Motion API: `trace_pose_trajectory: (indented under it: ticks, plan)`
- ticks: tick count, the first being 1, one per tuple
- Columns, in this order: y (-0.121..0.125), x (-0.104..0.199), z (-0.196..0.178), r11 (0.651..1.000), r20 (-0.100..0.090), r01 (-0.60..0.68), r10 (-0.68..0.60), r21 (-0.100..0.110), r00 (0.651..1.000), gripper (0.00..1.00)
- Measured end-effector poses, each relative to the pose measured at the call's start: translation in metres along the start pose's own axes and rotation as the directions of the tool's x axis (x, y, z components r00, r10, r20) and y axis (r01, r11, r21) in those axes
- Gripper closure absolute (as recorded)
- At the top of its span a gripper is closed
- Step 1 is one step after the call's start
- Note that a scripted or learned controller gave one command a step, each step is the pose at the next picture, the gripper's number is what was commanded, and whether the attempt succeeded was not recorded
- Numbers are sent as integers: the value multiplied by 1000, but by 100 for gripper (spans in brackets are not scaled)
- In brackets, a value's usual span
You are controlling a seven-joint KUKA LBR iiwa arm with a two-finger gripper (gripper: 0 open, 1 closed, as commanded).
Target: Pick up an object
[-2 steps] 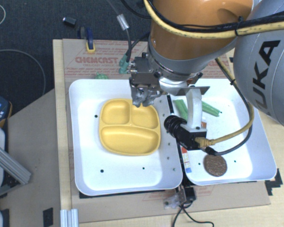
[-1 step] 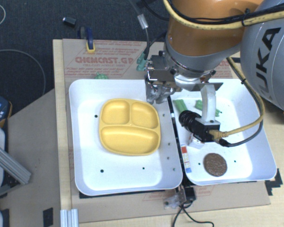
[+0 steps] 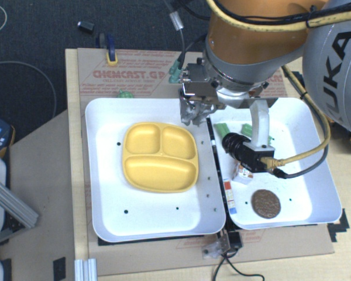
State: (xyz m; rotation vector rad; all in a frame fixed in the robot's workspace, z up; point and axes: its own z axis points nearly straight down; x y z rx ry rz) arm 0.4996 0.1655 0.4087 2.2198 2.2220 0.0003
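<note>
A brown round disc [image 3: 265,204] lies near the front edge of the right bin [image 3: 316,186], on its white floor. Just beyond the disc, toward the bins' shared rim, a small white and red item [image 3: 243,172] is partly covered by a black fitting, so what it is cannot be told. A thin marker-like stick [image 3: 229,195] lies along that shared rim, left of the disc. Farther back from the disc, green pieces [image 3: 223,129] peek out from under the arm, mostly hidden. Left of the disc, in the left bin [image 3: 105,157], sits a yellow divided plate [image 3: 161,156] with three compartments. The gripper [image 3: 194,113] hangs over the shared rim at the bins' far side, beyond the disc; whether its jaws stand wide or narrow cannot be told. The arm's orange band [image 3: 263,16] is cut off by the top edge.
</note>
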Motion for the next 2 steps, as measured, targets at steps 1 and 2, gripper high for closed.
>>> trace_pose_trajectory:
  ticks: [1, 2]
  plan:
    - [-22, -67, 66, 1000, 3, -8, 8, 10, 1000, 100]
    - [-19, -95, -42, 1000, -2, -4, 4, -14, 1000, 100]
